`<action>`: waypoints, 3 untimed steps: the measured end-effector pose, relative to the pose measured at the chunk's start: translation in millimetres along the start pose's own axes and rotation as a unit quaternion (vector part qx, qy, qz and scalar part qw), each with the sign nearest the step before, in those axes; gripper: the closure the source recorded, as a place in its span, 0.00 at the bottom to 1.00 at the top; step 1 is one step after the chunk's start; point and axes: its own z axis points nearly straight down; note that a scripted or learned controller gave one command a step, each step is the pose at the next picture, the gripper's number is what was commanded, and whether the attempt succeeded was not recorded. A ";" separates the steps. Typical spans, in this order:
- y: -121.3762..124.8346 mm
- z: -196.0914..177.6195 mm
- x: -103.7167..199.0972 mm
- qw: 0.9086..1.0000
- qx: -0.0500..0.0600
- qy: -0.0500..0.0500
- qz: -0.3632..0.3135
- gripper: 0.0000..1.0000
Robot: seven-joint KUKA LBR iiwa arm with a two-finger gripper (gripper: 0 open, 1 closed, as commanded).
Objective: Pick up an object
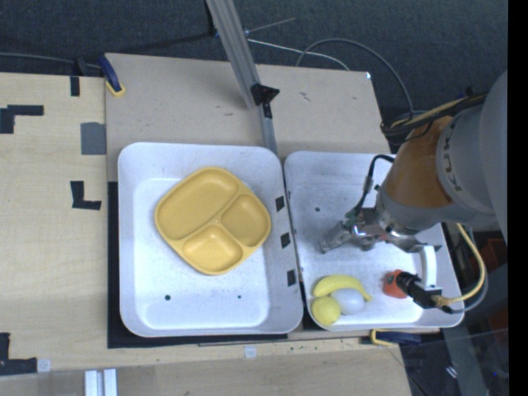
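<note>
Gripper (340, 238) sat low over the bare floor of the right bin (330, 180), about midway along its length and toward its centre, pointing at the left bin (206, 308). Whether it was open or closed could not be told from this slanted view, and nothing showed in its grasp. The arm (437, 180) came in from the right, its orange band just above the wrist. The things to pick lay in the near end of the right bin, all apart from the gripper: a banana (340, 285) curved over a lemon (325, 310) and a white ball (352, 302), the three bunched together and touching, with the lemon against the bin's near left corner. A small orange-red thing (396, 284) lay just right of the banana, what it was too small to tell. The left bin held one item, a yellow plate (213, 219) with three compartments, turned at an angle and resting flat in the far half. Both bins stood side by side on the pale bench (181, 97), and a grey rail (235, 44) ran down from the far edge to the seam between them.
</note>
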 end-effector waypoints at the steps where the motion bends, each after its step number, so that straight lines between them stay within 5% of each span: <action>1: 1.1 -12.7 0.8 1.000 -0.002 0.000 -0.001 1.00; 3: 3.1 -117.3 10.8 1.000 -0.006 -0.001 0.000 1.00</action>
